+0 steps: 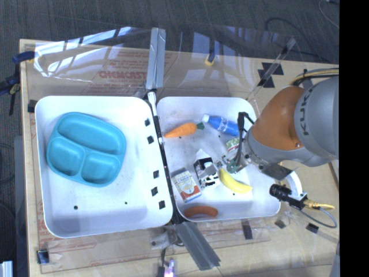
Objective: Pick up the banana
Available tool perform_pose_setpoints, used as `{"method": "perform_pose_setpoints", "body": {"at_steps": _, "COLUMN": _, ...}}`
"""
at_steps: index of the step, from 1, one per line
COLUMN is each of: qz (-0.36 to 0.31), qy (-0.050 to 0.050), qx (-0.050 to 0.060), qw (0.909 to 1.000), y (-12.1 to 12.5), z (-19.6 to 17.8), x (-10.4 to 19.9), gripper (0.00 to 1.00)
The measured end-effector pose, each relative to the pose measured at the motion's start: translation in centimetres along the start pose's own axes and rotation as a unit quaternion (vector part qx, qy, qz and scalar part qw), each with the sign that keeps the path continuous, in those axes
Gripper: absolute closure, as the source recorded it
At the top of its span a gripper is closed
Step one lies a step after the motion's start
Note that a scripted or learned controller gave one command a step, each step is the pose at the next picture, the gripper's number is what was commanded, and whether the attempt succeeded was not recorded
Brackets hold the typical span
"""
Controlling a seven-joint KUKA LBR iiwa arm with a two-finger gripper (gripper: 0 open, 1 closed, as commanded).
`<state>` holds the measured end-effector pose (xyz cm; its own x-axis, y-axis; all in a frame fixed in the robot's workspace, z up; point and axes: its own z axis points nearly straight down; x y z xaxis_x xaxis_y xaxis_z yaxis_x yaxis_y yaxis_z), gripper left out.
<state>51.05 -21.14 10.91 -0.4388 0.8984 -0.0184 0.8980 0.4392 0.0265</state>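
Note:
The yellow banana [234, 182] lies flat on the floor of the right bin [173, 105], near the bin's front right corner. The grey arm with its orange band [275, 127] reaches in from the right and hangs over the bin's right side. The black and white gripper [205, 170] sits low in the middle of the bin, just left of the banana's upper end. Nothing of the banana shows inside the gripper.
In the right bin are an orange carrot [180, 130], a blue bottle [222, 124], a small red and white carton [185, 184] and a brown sausage [201, 212]. The left bin [46, 212] holds a blue divided plate [85, 149].

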Motion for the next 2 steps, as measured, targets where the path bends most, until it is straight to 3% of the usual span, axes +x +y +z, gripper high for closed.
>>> {"method": "perform_pose_setpoints", "body": {"at_steps": 1, "qz": -0.059, "qy": -0.007, "qx": -0.005, "qw": 0.9982, "y": -0.90, "z": -0.12, "x": 0.51, "gripper": 0.00}}
{"method": "perform_pose_setpoints", "body": {"at_steps": 2, "qz": -0.113, "qy": -0.006, "qx": -0.004, "qw": 0.9936, "y": -1.51, "z": -0.15, "x": 0.76, "gripper": 0.00}}
